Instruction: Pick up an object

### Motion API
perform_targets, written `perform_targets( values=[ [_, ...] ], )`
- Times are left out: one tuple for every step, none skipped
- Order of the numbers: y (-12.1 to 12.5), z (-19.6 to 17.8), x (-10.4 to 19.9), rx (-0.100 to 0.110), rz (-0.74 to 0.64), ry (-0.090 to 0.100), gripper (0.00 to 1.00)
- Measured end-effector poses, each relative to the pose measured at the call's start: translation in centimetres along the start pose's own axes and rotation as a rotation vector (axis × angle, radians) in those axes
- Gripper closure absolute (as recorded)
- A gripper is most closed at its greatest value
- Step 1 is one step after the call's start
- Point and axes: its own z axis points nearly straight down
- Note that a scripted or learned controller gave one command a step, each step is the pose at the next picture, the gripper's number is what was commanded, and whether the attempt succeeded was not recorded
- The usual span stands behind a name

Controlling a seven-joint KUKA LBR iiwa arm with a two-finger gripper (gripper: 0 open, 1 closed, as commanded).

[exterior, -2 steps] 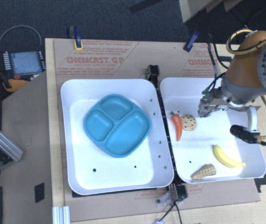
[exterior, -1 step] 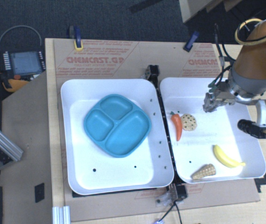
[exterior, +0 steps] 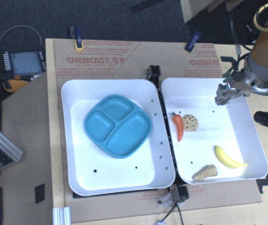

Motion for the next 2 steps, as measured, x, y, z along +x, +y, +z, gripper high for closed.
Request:
perform_targets(
  values=[
    [0.1, -0.2, 0.0, 0.003, 0.000, 0.001, 1.00],
    [-0.3, -1.1, 4.9, 0.006, -0.004, 0.003, 1.00]
  ],
)
